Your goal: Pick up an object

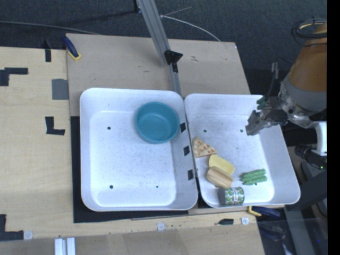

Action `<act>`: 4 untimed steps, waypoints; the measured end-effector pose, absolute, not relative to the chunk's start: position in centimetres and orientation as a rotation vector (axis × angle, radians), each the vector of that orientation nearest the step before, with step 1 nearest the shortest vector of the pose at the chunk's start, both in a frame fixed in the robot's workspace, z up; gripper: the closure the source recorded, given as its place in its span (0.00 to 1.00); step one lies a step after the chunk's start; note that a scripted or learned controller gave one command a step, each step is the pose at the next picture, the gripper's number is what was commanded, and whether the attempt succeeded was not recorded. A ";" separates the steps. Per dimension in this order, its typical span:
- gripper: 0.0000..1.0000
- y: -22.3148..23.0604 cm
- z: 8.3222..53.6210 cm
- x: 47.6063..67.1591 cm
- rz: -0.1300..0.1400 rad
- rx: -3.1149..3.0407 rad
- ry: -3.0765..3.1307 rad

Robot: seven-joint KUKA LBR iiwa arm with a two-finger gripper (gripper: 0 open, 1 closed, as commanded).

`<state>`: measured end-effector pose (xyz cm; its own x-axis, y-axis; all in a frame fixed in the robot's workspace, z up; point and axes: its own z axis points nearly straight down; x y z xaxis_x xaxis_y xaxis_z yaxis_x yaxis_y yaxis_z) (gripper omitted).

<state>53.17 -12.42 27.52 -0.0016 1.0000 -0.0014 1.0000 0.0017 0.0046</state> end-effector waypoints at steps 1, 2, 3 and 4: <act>1.00 -7.5 25.5 52.5 -0.003 2.218 2.229; 1.00 -2.4 25.6 52.5 -0.001 2.215 2.231; 1.00 2.1 25.3 51.7 -0.003 2.217 2.230; 1.00 7.9 24.8 51.0 -0.003 2.215 2.232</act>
